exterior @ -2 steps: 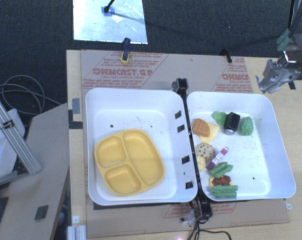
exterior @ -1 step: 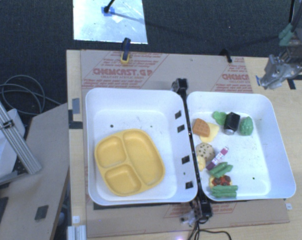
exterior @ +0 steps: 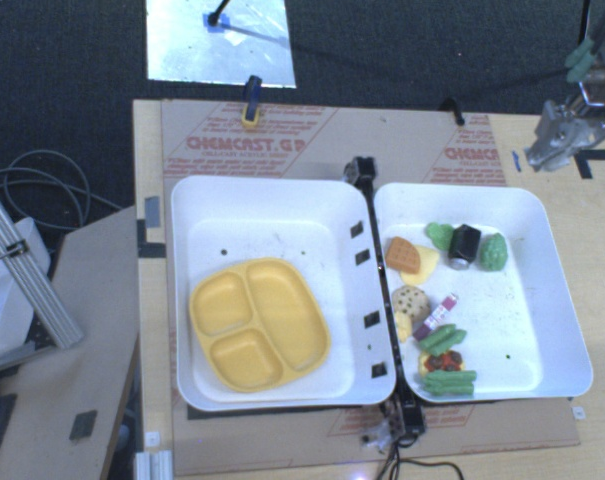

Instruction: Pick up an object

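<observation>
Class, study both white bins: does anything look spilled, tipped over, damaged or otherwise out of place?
Nothing stands out. The yellow divided tray lies flat, at a slant, in the left bin. The toy foods are loosely clustered inside the right bin, none over its rim.

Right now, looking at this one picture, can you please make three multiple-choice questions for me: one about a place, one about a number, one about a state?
1. Where does the yellow tray lie?
A. In the left bin
B. In the right bin
C. On the brown bench outside the bins

2. How many compartments does the yellow tray have?
A. Two
B. Three
C. Five

3. How does the gripper stand to the toy food?
A. It presses on the cookie
B. It is above the bench, beyond the right bin's far corner
C. It lifts the black can

Answers:
1. A: the yellow tray rests on the floor of the left bin.
2. B: its ridges split it into three parts.
3. B: the gripper is at the upper right, apart from the cookie and black can in the right bin.
</observation>
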`<state>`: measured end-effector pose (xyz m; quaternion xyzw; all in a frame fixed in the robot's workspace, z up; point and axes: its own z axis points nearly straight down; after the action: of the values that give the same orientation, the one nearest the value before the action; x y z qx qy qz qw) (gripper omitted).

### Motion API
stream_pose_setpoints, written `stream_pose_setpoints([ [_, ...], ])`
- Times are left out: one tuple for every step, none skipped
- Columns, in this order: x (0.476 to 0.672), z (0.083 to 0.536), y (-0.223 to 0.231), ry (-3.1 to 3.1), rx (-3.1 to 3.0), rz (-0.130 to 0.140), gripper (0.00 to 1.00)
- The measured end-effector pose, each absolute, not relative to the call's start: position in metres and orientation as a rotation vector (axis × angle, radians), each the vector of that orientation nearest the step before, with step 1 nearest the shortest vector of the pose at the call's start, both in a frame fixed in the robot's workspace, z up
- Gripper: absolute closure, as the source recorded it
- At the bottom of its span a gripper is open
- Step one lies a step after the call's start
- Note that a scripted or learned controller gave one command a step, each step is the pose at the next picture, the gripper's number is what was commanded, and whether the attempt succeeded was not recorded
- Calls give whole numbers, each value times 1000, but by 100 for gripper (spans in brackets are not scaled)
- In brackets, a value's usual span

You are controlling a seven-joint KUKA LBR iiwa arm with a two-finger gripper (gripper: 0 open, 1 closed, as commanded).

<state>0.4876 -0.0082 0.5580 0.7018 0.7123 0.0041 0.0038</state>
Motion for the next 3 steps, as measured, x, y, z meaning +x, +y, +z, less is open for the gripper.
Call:
stream_pose_setpoints([
  [488, 569, -8, 2236, 2193, 17, 100],
  [488, 581, -9, 2238, 2187, 21, 100],
  [489, 592, -9, 2240, 2182, 23, 100],
])
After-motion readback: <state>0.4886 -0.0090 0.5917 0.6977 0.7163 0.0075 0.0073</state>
